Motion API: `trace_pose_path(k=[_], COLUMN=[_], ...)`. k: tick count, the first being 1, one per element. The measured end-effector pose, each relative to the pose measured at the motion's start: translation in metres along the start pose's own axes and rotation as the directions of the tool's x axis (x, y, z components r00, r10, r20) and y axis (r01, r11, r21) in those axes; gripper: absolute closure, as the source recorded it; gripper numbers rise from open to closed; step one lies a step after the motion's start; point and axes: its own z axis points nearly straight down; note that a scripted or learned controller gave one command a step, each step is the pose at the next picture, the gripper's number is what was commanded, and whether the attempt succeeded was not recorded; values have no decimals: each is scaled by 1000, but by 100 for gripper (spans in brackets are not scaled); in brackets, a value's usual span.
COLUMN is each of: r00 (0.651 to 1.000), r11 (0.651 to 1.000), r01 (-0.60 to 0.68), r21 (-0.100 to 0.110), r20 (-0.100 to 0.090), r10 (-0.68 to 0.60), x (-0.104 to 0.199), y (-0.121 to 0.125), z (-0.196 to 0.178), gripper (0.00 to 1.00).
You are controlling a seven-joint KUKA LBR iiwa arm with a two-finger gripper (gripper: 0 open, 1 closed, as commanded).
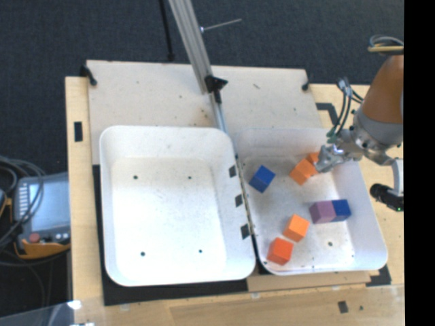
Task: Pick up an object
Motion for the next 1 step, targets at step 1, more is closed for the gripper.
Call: trace_pose_path(k=[1], r00=[1000], r11=[1000], r01=[1], r21=[-2], r20=[1], r10=[-1], x=[-7], y=[-1], z=[-64], gripper=[100])
